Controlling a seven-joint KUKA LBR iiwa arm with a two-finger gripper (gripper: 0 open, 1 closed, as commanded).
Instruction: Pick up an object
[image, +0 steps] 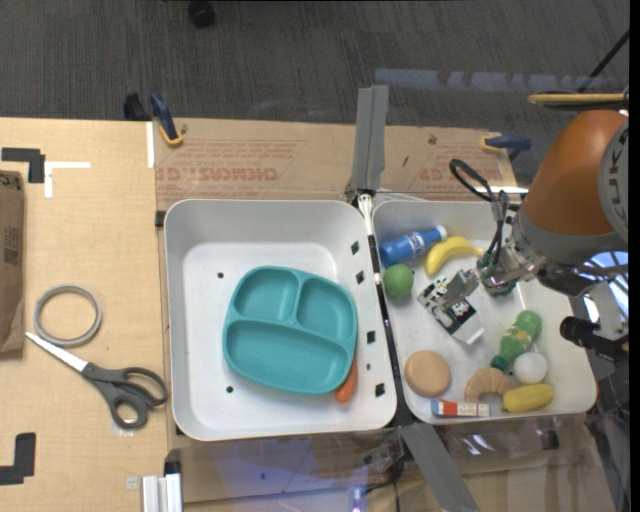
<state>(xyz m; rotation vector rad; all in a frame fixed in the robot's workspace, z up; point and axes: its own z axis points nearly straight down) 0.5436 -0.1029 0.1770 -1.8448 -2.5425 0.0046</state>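
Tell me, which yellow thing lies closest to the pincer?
The curved yellow banana, just left of the pincer; the stubby yellow lemon sits near the bin's front edge.

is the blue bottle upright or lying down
Lying down: the blue bottle rests on its side in the right bin, beside the banana.

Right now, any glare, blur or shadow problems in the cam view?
Camera view: lighting even, shadows soft; the teal tray and scissors are sharp. Bluish glare along the bottom edge below the bins and at the right by the arm. The gripper area is small and cluttered, so detail there is hard to read.
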